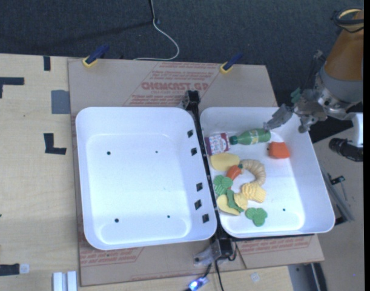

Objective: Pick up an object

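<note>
The right bin [306, 217] holds the toy foods. A green bottle [251, 137] with a red-and-white label lies near its far wall, and an orange block [278, 151] sits just to its right. Below them are a yellow piece [224, 161], a small orange carrot [234, 172], a beige curved piece [255, 168], a yellow corn [252, 193], green leafy pieces [223, 184] and a green item [256, 216]. My gripper [292, 123] hangs over the bin's far right corner, above the bottle's cap and the orange block. Its fingers stand apart with nothing between them.
The left bin [82, 123] lies beside the right one, joined by a black hinge strip [197, 156]. Both rest on a cardboard sheet [166, 83] held by blue and yellow clamps. A cable [163, 35] trails at the back.
</note>
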Robot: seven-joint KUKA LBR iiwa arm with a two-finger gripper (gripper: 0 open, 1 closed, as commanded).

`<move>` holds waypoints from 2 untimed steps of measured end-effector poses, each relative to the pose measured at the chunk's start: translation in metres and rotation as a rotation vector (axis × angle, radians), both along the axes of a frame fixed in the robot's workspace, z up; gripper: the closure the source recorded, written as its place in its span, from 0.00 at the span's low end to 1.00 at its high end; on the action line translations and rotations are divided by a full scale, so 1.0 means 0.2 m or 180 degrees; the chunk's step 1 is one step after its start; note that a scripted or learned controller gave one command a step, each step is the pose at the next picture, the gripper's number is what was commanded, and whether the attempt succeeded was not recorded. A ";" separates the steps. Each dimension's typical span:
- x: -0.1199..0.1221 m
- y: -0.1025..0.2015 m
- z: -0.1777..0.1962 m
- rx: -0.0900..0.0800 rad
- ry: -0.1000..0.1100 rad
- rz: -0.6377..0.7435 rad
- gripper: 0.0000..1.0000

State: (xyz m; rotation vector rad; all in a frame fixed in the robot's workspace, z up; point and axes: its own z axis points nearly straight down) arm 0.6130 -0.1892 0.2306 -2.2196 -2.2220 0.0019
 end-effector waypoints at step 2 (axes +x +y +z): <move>0.19 0.48 -0.74 0.0002 0.0004 0.0012 0.00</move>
